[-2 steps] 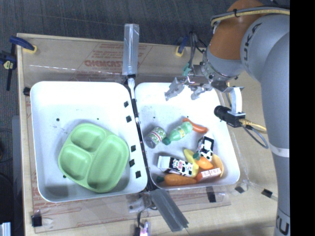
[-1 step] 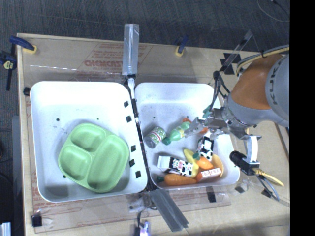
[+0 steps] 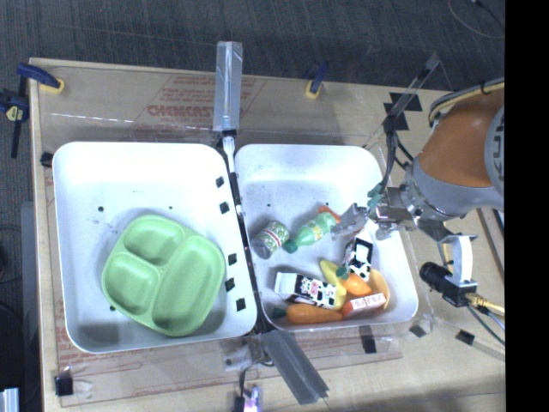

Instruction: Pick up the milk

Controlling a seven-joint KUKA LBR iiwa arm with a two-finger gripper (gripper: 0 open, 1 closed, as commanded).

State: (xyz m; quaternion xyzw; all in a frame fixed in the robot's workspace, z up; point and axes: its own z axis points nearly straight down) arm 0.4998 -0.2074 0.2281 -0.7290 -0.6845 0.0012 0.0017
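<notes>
Milk (image 3: 306,288), a small cow-print carton, lies flat at six o'clock in the right bin (image 3: 283,157); probably light, stiff: pinch its narrow sides. Gripper (image 3: 356,219) hovers at three o'clock, grip unreadable.

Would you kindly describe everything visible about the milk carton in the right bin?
The milk carton is a small white box with black cow-like patches, apparently cardboard. It lies on its side near the front of the right bin, long axis running left to right. Its right end touches the banana, and the carrot lies along its front.
</notes>
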